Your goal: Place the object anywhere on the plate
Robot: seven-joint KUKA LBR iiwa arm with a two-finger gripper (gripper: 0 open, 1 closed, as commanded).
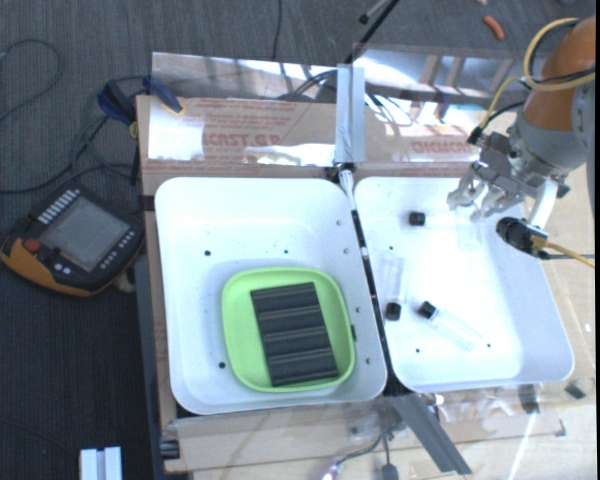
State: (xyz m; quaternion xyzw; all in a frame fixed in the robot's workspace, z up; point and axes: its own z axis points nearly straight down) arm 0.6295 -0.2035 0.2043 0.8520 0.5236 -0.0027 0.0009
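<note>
We see the gripper point(477, 197) over the far right corner of the right bin point(540, 353), its fingers spread apart with nothing between them. Just left of it, a small black cap point(416, 218) lies on the bin floor. Nearer the front, a clear tube with a black end point(442, 321) rests at a slant, and another small black piece point(392, 311) sits by the divider. In the left bin point(185, 268), the green plate point(238, 298) carries a dark ridged block point(294, 332) lying flat.

Bench point(280, 430) bears two white bins: left point(185, 298), right point(540, 338).
</note>
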